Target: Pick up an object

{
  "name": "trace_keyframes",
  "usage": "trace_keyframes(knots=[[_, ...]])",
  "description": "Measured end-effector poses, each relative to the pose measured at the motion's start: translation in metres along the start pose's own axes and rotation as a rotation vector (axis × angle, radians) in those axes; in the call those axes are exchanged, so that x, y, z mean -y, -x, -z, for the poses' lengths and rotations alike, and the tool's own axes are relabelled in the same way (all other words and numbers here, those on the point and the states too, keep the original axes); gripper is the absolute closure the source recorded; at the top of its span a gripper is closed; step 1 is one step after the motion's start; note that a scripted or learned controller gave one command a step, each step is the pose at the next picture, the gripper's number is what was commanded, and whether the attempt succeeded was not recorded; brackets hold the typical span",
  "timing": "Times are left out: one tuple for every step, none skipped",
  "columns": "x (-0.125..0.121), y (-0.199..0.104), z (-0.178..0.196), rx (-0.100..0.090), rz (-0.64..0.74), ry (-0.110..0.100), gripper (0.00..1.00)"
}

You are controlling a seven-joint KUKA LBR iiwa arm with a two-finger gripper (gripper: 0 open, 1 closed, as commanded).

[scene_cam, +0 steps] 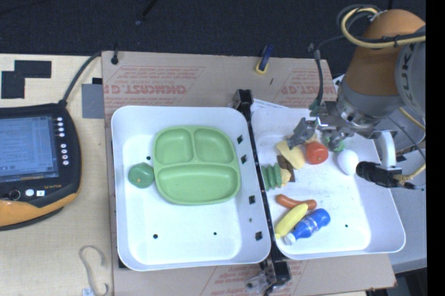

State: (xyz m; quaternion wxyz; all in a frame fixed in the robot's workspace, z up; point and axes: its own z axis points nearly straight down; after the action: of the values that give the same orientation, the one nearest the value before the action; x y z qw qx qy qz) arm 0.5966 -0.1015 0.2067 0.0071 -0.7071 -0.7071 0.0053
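camera view from above a desk (55, 79) holding two shallow white bins side by side on a sheet of cardboard. the left bin (132, 232) holds a pale green divided plate (195, 165) near its middle, with a small green round object (140, 176) touching the plate's left edge. the right bin (379, 232) holds a scatter of small toy foods: a red tomato (317, 153) and a yellow wedge (290, 154) just beside each other in the far part of the bin, a white egg (347, 162) to the right of the tomato, a green ridged piece (271, 176) against the bin's left wall, and nearer the viewer an orange carrot (295, 202), a yellow banana (290, 220) and a blue bottle (311, 225) lying close together. the grey arm with its orange band (382, 44) reaches in from the right, and its jaws (318, 135) hang low over the far part of the right bin, just above the tomato and wedge; whether they are open or closed, or hold anything, cannot be told from this angle. a handheld control tablet (35, 155) lies on the desk at far left.
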Motion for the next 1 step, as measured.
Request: trace_keyframes(knots=[[-0.0025, 0.0002, 0.0079, 0.001, 0.002, 0.013, 0.00]])
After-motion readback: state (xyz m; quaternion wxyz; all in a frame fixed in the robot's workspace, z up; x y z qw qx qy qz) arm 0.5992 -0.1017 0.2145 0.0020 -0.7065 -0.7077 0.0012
